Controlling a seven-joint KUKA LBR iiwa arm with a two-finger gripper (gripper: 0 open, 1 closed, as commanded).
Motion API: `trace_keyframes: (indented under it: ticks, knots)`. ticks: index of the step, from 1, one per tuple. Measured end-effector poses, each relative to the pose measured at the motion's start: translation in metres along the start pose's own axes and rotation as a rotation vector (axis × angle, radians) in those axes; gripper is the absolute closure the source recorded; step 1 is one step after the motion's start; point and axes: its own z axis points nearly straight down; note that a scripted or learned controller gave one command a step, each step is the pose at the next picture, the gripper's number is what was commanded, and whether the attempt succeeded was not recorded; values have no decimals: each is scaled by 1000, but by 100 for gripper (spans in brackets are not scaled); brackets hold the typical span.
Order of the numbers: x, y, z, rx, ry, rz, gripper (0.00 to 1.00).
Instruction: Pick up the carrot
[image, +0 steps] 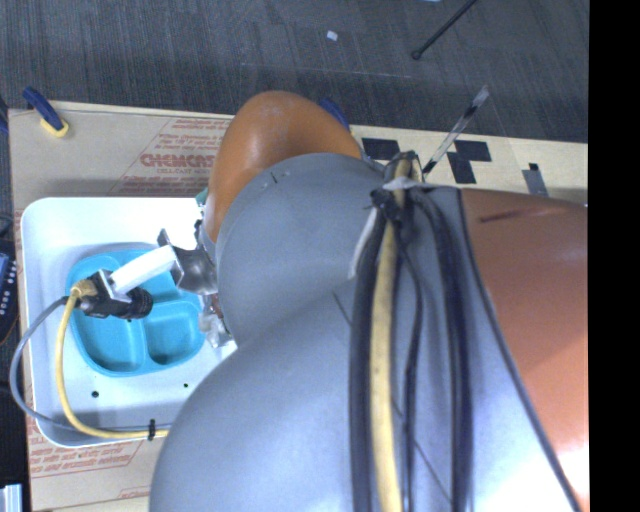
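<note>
Arm: In the camera view, the arm (300, 330) is coming in from the right and leaning over the left white bin (40, 225). Its orange band (270, 125) is sitting above the bin's far edge. I am reading this as a reach down into that bin for the carrot.

Tool: The tool (200, 275) is hanging low at the bin's right side, just beside the blue tray (170, 340). The wrist is covering its tip, so I cannot tell whether it is apart, together or clamped on anything.

Bin: It is lying on the bench (150, 140) towards the left edge, and its left and near rims are in plain sight.

Blue tray: It is resting inside the bin, near the middle. I am seeing two compartments, and both are looking bare.

Carrot: I cannot tell where it is lying. The arm is hiding the bin's right part and everything beyond it, so I am guessing it is somewhere under the wrist.

Risk: I am working blind here, and I am judging that a closing grasp could catch the tray's wall instead.
</note>
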Motion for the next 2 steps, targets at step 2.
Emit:
trace_keyframes:
  ticks: [2]
  knots:
    - [-3,14,-186,0,12,-40,100]
